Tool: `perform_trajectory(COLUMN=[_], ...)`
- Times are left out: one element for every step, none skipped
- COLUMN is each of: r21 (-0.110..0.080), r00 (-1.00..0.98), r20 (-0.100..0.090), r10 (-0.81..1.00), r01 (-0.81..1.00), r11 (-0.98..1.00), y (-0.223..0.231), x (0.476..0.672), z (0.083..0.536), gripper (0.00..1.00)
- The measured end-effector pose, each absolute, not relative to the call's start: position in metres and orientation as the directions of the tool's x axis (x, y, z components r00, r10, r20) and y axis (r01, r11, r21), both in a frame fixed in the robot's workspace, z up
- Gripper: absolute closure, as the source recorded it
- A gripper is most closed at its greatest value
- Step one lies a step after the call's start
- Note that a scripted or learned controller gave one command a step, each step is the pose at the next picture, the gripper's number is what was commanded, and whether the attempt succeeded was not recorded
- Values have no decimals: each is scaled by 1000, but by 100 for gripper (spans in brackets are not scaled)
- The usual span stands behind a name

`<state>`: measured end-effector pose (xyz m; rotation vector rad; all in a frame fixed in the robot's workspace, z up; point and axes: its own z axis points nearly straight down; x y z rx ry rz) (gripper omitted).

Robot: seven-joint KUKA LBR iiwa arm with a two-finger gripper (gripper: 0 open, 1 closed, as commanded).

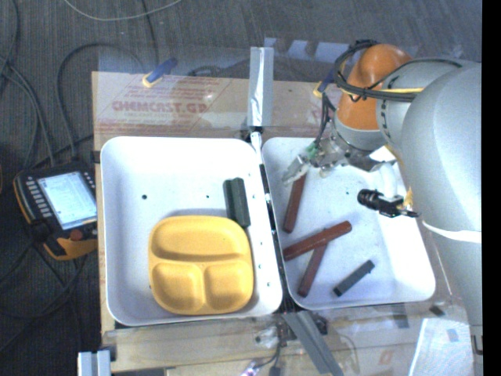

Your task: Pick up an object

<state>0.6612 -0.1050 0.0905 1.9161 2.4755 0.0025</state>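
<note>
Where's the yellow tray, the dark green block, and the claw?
yellow tray (202,263): camera view, on the ridge between its compartments.
dark green block (236,202): camera view, middle of its top face.
claw (300,165): camera view, between its fingertips.

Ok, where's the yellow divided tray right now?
The yellow divided tray lies in the left bin, toward its near edge, with the dark green block just beyond its upper right corner.

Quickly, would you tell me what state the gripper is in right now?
Gripper: cannot be told; it hangs over the right bin, just above the top of a brown stick.
</note>
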Motion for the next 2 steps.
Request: perform_trajectory(r21=[11, -1], r00=[-252, -185], r20=[-13, -3], r10=[968, 983], r01=[968, 983], r11=[252, 185], y=[-105, -75], x=[663, 655], z=[102, 209], gripper=[100, 100])
